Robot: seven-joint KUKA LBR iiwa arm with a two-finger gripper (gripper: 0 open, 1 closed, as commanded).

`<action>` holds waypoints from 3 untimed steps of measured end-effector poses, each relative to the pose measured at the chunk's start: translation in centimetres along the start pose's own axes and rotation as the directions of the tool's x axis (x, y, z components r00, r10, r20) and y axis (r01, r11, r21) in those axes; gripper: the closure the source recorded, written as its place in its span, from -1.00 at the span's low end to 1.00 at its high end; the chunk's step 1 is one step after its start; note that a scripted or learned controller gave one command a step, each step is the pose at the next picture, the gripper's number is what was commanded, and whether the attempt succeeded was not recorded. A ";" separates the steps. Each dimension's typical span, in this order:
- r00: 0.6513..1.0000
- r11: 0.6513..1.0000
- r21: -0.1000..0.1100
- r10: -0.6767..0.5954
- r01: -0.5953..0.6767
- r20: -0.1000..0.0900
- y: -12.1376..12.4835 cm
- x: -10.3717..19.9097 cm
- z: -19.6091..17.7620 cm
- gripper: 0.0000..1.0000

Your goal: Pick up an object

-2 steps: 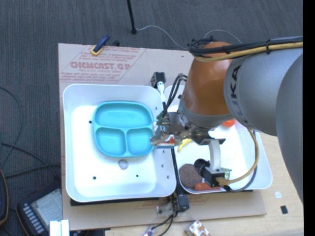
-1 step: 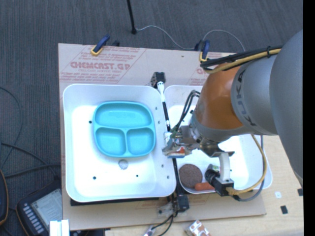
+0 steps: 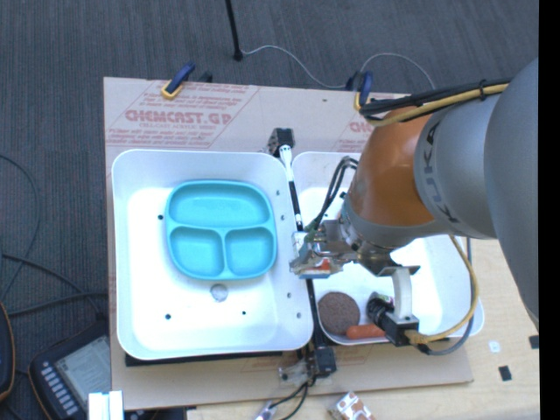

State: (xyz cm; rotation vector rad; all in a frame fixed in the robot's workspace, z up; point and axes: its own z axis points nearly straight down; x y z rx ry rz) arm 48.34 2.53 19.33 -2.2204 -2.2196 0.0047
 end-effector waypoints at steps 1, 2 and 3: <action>1.000 1.000 0.001 0.000 0.000 0.000 0.0 0.0 -0.9 1.00; 1.000 1.000 0.001 -0.001 0.001 0.000 0.1 0.0 -1.9 1.00; 1.000 1.000 0.002 -0.001 0.001 0.000 0.1 0.0 -2.8 1.00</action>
